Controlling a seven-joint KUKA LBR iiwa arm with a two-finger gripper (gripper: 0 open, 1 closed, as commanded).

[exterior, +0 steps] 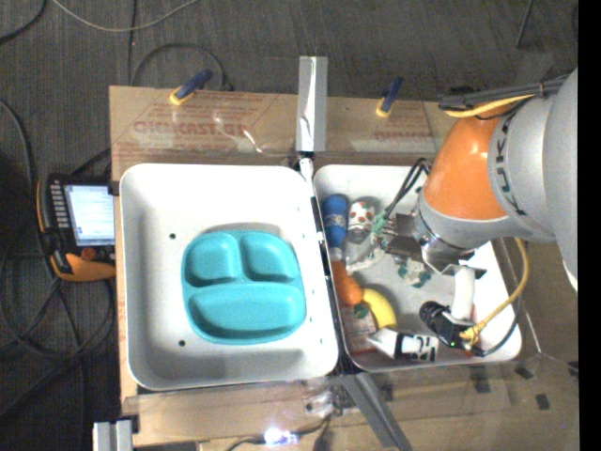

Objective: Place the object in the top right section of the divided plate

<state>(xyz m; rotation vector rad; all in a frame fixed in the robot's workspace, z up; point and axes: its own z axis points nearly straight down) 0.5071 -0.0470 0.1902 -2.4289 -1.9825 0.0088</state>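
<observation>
Two shallow white bins sit side by side on the brown board surface [216,125]. The left white bin [141,252] carries one teal three-section divided plate [244,286], all three sections bare. The right white bin [498,341] holds the loose items, all left of or below the hand: one blue-topped bottle [334,216], one white patterned cup-like item [361,216], one orange round object [349,291], one yellow lemon-shaped object [377,306] and one white-and-black tube [406,345] — further small pieces are too blurred to count.

One grey arm with an orange band [465,181] reaches over the right bin. Its hand [390,238] is low among the clutter; whether it is spread or pinching anything cannot be told.

Two clamps hold the board's far edge — one blue-handled clamp [191,86], one yellow-tipped clamp [389,96]. One handheld screen pendant [83,216] lies beside the left bin. Grey carpet floor [84,54] with cables surrounds the surface.
</observation>
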